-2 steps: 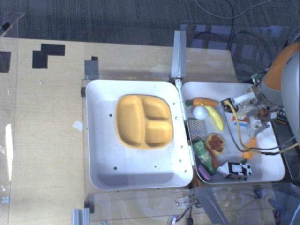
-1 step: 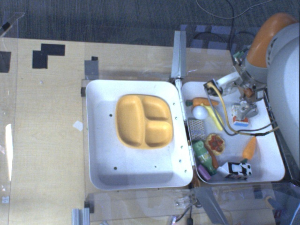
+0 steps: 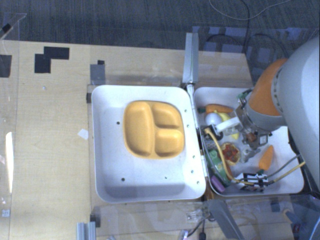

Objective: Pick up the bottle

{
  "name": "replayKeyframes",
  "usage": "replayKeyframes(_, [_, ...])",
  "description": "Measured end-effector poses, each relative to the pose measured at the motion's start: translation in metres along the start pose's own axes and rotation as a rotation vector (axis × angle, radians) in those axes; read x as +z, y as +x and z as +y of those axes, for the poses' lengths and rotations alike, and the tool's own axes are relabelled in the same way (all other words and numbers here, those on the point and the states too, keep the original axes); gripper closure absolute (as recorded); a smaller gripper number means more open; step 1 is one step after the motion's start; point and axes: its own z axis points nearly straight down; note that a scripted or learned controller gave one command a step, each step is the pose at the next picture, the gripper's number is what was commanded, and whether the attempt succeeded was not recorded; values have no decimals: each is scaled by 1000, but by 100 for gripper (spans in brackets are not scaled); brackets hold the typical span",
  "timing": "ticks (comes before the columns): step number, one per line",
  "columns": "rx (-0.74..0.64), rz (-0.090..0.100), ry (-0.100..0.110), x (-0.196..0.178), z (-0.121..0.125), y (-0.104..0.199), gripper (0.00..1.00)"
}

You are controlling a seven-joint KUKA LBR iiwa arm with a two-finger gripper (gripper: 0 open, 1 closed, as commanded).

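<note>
Over the middle of the right bin (image 3: 295, 184) the gripper (image 3: 248, 142) hangs low among the clutter, and whether it is released or clenched cannot be made out, since the wrist and its dark fittings hide the tip; nothing can be seen grasped. Just beside it, toward the bin's left edge, lies a red and yellow item (image 3: 231, 152), with a looping yellow cord (image 3: 218, 145) curving past it. Toward the right edge, close to the gripper, lies an orange carrot (image 3: 266, 157), tilted. Along the left edge lies a green elongated thing that seems to be the bottle (image 3: 215, 160), on its side and apart from the gripper, though it is too cluttered there to be sure. Near the front left corner a purple item (image 3: 217, 183) rests against the wall. Toward the back edge sit a white ball (image 3: 213, 119) and, behind it, an orange item (image 3: 218, 108). Above the gripper rises the arm (image 3: 300, 84), its orange band (image 3: 261, 96) over the bin's back right corner. Across the shared wall, the left bin (image 3: 107, 174) bears a yellow divided tray (image 3: 152, 129) near its middle. Both bins sit on the bench (image 3: 45, 149), which has black patches (image 3: 50, 58) toward its back left corner.
</note>
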Motion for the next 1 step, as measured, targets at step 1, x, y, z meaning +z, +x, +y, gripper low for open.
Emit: replayKeyframes(1, [4,1,-1,22,31,53,0])
